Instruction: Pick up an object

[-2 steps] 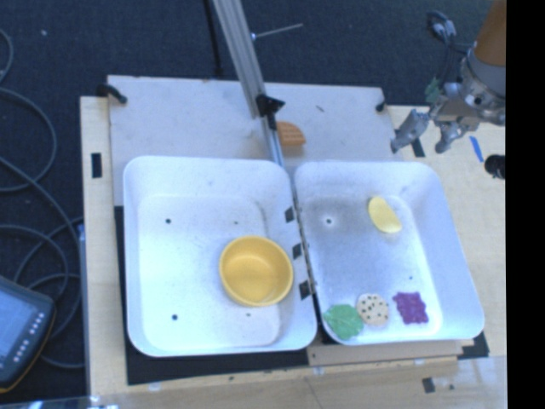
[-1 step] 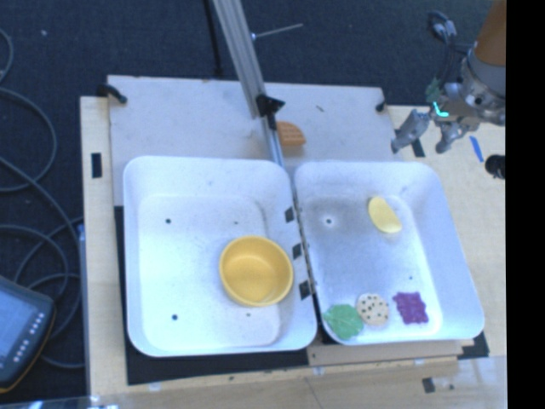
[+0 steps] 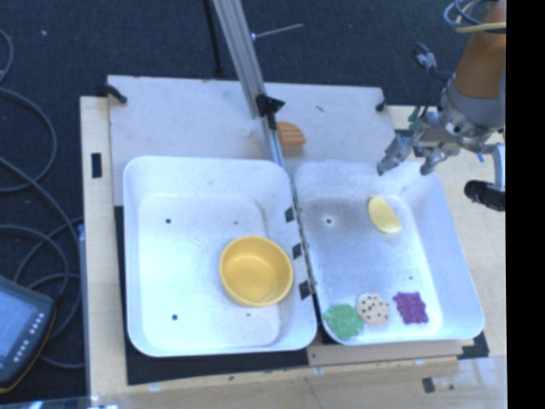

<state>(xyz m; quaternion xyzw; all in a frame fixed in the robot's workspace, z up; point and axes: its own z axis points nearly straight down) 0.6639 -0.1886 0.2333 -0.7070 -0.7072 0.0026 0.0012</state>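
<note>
My gripper (image 3: 407,161) hangs above the far right corner of the right bin (image 3: 443,228), its two fingers spread apart with nothing between them. Just below and left of it a yellow oval piece (image 3: 385,214) lies on the bin floor. Along the bin's near edge sit a green piece (image 3: 343,319), a pale dotted cookie (image 3: 372,308) and a purple piece (image 3: 411,307). A yellow bowl (image 3: 255,269) rests in the left bin (image 3: 170,228), close to the divide.
A slanted metal rail (image 3: 247,66) runs from the top down to the gap between the bins. An orange object (image 3: 290,135) lies on the board behind the bins. Cables and a tablet (image 3: 17,331) lie on the floor at left.
</note>
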